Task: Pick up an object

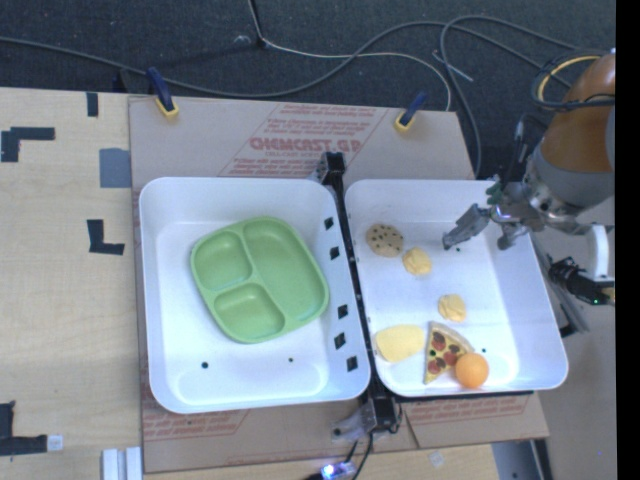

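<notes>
The right bin (520, 298) holds several toy foods. A brown cookie (384, 238) lies at its upper left, with a small yellow piece (417, 261) just below it. Another small yellow piece (452, 307) lies mid-bin. Along the front are a larger yellow piece (400, 342), a pizza slice (442, 350) and an orange ball (471, 370). My gripper (484, 230) hangs over the bin's upper right part, open, with nothing between its fingers. It is to the right of the cookie and apart from all the food.
The left bin (170, 368) holds a green divided plate (260, 278). A black divider (345, 268) runs between the bins. Two clamps (162, 96) (408, 115) pin the cardboard behind the bins. Cables (300, 48) trail across the dark floor at the back.
</notes>
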### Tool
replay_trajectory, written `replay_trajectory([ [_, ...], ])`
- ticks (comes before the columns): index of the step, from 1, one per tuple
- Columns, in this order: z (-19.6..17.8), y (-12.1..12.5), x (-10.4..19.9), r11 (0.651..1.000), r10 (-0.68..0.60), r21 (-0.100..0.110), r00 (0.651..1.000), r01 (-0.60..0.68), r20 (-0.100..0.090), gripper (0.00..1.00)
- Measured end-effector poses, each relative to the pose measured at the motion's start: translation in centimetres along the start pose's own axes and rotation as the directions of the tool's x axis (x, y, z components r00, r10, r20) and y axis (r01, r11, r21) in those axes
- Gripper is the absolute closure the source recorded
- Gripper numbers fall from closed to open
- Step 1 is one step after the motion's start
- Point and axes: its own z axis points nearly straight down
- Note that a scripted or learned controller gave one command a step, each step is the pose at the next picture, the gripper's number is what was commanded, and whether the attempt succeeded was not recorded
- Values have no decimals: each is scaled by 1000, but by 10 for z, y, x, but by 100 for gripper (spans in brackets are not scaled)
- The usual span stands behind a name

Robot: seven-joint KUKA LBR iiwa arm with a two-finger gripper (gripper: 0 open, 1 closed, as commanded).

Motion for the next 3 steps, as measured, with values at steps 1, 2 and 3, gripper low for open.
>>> replay_trajectory([
  [1,58,-4,10,1000,0,5,1000,0,-1,0],
  [2,117,4,10,1000,-1,1,1000,1,1,0],
  [3,117,5,10,1000,0,-2,1000,0,1,0],
])
